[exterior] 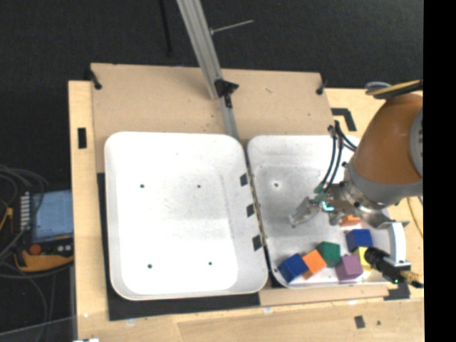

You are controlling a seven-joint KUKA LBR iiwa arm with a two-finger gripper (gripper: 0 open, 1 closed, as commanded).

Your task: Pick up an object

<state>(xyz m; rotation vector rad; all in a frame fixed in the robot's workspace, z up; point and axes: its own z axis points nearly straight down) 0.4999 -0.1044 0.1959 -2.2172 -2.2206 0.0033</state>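
My gripper point(302, 214) hangs over the middle of the right bin point(285, 164), reaching in from the right under the orange-banded arm point(388, 148). Nothing shows in it. Several small blocks lie along the bin's near edge, below and to the right of the gripper: a blue block point(292, 266), an orange block point(314, 261), a green block point(329, 251), a purple block point(349, 266), a second blue block point(358, 239) and a yellow block point(368, 256). A small orange piece point(350, 221) sits just beside the wrist, partly hidden by it.
The left bin point(178, 212) lies beside the right one, with dark clips point(251, 210) along the shared wall. A grey metal pole point(203, 41) rises at a slant behind the bins. Cables and a blue box point(50, 216) sit off the bench at far left.
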